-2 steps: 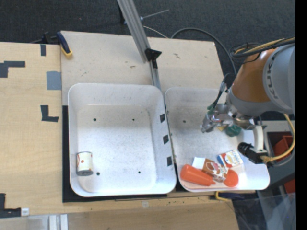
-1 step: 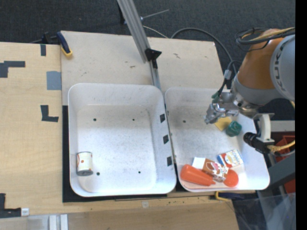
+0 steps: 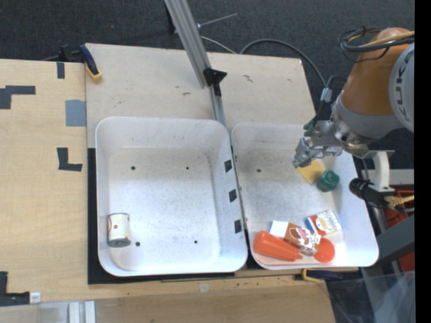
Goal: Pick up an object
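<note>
One gripper over yellow block – finger state unclear, can't tell

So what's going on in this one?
A robot arm reaches in from the right, its gripper low over the right bin, just above a yellow block with a green piece beside it. Nothing is visibly held. At that bin's near edge lie an orange carrot-shaped toy and some small packets. The left bin holds a small can in its near left corner.
</note>
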`<state>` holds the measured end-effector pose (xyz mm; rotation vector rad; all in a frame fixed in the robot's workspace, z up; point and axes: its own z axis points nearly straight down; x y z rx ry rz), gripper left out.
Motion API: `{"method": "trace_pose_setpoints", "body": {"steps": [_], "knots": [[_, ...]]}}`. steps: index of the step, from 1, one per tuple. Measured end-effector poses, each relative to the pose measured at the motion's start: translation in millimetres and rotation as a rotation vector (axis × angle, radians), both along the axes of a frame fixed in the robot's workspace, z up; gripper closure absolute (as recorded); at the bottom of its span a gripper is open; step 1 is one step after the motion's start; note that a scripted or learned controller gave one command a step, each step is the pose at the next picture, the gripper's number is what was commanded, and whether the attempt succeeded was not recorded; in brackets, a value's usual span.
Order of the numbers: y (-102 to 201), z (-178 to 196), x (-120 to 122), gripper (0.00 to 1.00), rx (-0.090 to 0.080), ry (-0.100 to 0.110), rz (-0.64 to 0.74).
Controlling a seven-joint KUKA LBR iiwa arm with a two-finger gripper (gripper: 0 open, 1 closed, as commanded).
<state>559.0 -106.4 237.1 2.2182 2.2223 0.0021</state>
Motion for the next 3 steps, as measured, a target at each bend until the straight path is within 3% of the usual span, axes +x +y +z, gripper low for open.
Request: {"method": "trace_pose_setpoints", "body": {"steps": [3], "knots": [[174.0,3.0,33.7,1.0,0.002,0.003,0.005]]}}
